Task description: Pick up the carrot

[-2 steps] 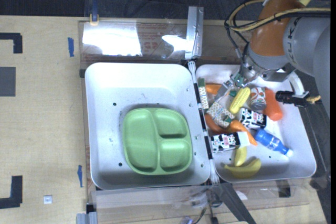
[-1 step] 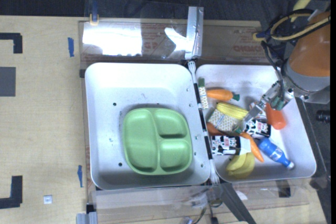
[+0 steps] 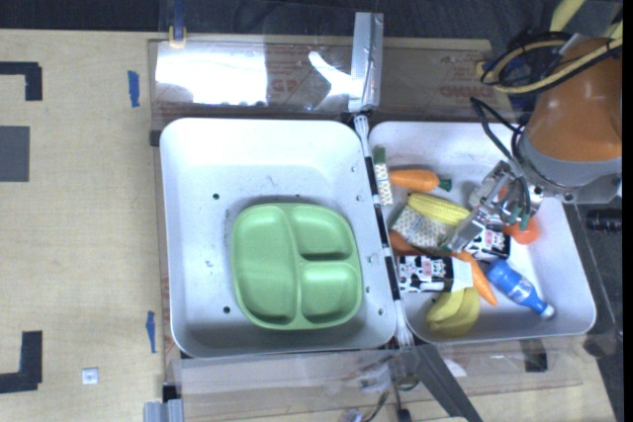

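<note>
Claw (image 3: 487,217): I see it low in the right bin (image 3: 579,257), hanging at 9 o'clock from the orange-banded arm (image 3: 579,119); whether it is released or clenched I cannot tell from this slant.

Left bin (image 3: 188,212): I note a green divided plate (image 3: 295,262) lying flat at its centre.

Right bin, contents from left: a black-and-white patterned carton (image 3: 423,273) at the plate's 3 o'clock; a carrot (image 3: 413,179) with its green stub pointing right, at 10 o'clock from the claw and apart from it; a corn cob (image 3: 437,209) just beneath the carrot; a banana (image 3: 453,308) at 6 o'clock from the corn cob; a second orange piece (image 3: 484,284), possibly another carrot, at 6 o'clock from the claw; a blue bottle (image 3: 517,288) at 5 o'clock from the claw.
</note>
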Available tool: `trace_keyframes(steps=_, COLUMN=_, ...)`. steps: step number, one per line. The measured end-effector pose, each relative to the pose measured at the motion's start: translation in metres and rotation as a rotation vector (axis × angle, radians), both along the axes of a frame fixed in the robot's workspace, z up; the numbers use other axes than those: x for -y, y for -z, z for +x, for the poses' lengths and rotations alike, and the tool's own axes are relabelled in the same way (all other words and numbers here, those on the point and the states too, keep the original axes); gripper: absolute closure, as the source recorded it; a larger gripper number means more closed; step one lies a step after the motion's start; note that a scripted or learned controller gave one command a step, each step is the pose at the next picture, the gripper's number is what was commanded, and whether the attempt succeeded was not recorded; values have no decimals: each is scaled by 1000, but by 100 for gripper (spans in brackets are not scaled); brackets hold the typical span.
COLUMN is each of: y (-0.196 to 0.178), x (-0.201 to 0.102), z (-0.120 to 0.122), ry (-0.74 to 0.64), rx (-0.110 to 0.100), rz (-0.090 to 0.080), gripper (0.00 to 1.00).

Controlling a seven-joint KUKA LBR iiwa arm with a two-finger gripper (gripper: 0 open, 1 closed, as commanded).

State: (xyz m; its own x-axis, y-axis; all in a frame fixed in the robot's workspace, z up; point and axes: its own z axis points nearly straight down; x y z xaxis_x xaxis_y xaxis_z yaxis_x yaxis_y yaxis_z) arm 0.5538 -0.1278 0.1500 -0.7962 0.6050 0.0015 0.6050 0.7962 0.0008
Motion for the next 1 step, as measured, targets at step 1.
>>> trace_keyframes(steps=1, y=40, x=-11, z=-29, ry=29, rx=6, rz=-2, gripper=0)
